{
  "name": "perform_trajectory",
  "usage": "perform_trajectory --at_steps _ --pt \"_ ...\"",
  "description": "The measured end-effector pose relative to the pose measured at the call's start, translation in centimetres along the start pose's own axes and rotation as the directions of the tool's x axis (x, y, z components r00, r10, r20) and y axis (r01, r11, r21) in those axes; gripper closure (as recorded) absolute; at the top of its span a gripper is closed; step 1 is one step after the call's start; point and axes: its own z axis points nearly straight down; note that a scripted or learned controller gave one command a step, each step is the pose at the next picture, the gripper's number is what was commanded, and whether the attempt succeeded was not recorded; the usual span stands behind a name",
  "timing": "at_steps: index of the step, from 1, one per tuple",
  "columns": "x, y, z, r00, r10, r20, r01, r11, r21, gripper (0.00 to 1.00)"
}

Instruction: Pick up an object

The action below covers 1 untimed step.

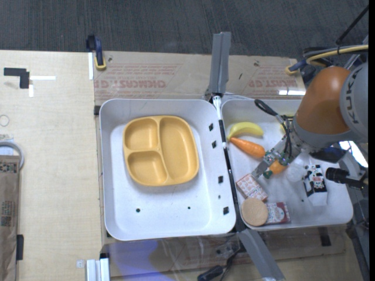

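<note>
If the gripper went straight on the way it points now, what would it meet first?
Probably the small red-and-white packet on the right bin's floor, just beyond the gripper along its slant. The carrot lies off that line, farther back. How high the gripper hangs above the packet is unclear.

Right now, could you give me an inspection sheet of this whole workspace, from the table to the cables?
Surface: pale bench bearing a left bin and a right bin, both white, side by side.
Job's things: banana, carrot, white packet, red packet and round tan disc, all in the right bin.
Clutter: yellow divided plate in the left bin.
Grippers: one gripper, low in the right bin at the carrot's right end; a grip cannot be confirmed.
Cables: yellow cable behind the arm.
Surroundings: cardboard sheet behind the bins, dark floor beyond.
</note>
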Motion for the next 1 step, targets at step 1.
perform_trajectory --at_steps 1 --pt "-0.11 -0.06 -0.9 1.0 0.005 0.0 -0.005 1.0 -0.001 1.0"
